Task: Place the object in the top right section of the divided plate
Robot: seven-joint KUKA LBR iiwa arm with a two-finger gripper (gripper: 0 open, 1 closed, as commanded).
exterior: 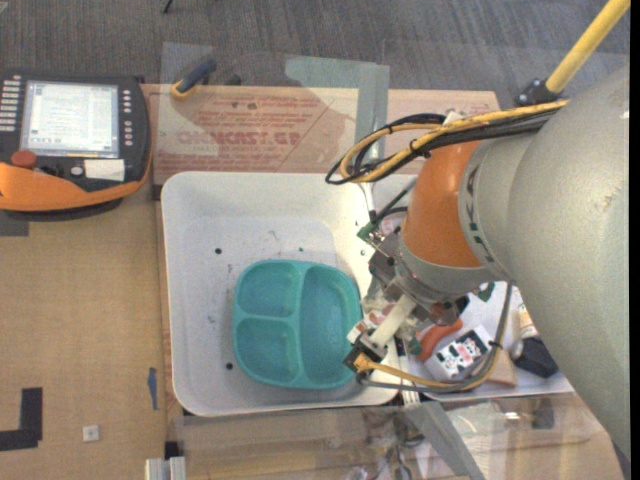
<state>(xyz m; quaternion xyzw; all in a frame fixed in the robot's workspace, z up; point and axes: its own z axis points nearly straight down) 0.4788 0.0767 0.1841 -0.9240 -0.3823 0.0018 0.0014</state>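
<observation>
Jaws tucked beneath the grey arm's (560, 198) wrist (open or shut, cannot tell), teal divided plate (295, 323) flat in the left bin (200, 218), small red thing (440, 336) in the right bin (490, 303)

Bright, even light; soft shadows; the near arm (570, 208) perhaps slightly blurred.
</observation>
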